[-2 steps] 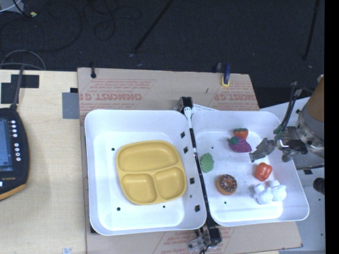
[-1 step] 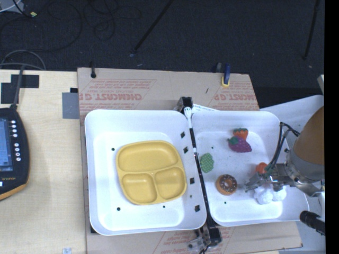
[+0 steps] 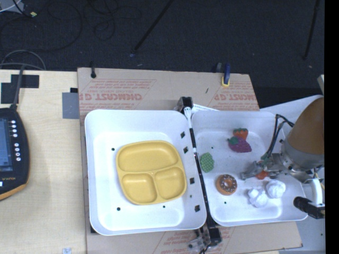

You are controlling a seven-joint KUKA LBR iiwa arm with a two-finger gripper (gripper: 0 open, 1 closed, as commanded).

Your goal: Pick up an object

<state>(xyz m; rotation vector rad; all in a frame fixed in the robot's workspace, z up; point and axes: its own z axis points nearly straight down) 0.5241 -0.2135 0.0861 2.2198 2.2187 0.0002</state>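
White crumpled lumps (image 3: pixel 266 193) lie beside the claw (image 3: pixel 253 172); its grip state is unclear.

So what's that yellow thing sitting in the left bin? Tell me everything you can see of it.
The yellow tray is a divided plate of smooth, plastic-looking material with rounded corners. It has three compartments: one large across the top and two smaller below, split by raised ridges. It lies flat and slightly turned on the floor of the left bin, near the middle, clear of the walls. Nothing lies in it and nothing but the bin touches it.
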